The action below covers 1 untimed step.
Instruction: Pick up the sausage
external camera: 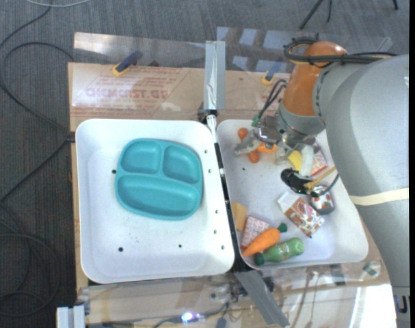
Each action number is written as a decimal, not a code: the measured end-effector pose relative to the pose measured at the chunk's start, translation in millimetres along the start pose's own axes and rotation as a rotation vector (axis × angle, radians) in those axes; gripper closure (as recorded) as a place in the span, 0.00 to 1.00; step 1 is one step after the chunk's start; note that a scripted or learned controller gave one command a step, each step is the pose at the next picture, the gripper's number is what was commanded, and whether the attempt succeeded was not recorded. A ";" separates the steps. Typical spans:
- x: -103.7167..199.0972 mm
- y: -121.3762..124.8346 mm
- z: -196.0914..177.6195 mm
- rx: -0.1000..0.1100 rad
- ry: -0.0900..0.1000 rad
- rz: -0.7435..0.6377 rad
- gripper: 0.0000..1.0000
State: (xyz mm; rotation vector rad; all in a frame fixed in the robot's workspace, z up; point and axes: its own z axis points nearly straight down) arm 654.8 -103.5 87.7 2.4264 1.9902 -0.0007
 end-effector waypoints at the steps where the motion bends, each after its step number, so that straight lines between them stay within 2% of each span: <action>1: 0.0 1.3 -11.2 -0.004 -0.005 -0.003 1.00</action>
